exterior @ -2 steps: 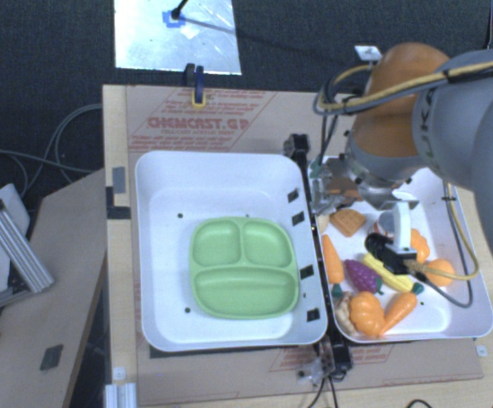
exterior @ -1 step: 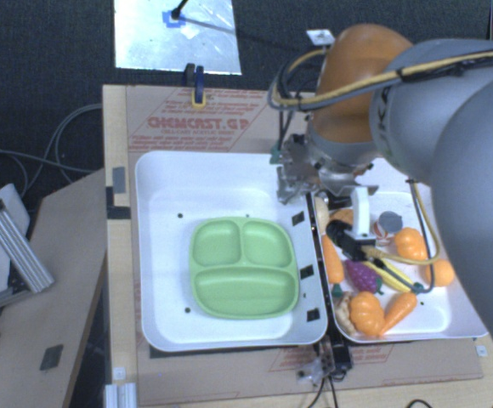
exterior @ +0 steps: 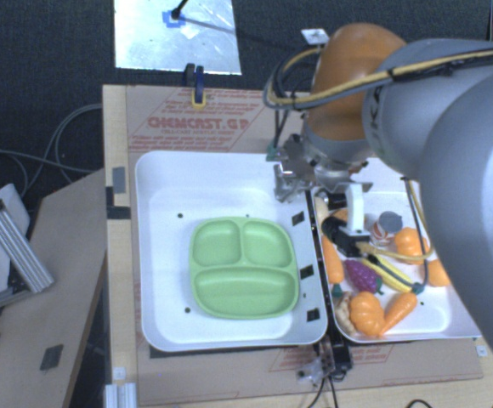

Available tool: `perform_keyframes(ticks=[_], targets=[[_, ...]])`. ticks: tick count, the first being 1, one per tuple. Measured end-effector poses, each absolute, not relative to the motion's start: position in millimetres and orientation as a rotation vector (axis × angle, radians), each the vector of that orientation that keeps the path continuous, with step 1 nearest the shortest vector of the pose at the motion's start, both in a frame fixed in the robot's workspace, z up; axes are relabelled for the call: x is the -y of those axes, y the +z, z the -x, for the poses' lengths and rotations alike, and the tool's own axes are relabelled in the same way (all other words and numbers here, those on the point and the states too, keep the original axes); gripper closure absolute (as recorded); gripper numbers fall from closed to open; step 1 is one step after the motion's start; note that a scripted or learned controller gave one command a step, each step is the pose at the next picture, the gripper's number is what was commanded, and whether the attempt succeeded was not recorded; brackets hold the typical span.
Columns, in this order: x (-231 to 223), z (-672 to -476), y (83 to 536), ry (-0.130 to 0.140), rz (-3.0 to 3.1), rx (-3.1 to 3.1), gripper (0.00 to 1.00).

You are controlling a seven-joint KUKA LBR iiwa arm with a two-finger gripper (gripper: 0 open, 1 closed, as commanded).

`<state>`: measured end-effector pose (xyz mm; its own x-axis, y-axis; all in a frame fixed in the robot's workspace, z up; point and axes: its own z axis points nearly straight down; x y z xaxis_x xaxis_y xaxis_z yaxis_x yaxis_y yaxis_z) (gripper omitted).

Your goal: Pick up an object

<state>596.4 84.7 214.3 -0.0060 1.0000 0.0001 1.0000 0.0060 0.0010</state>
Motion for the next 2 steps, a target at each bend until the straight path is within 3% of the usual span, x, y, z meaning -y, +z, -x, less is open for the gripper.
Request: perform_keyframes(ticks=[2], targets=[[-79.5, -594.6, 214.3, 0.0, -2.217, -2.226, 1.0]])
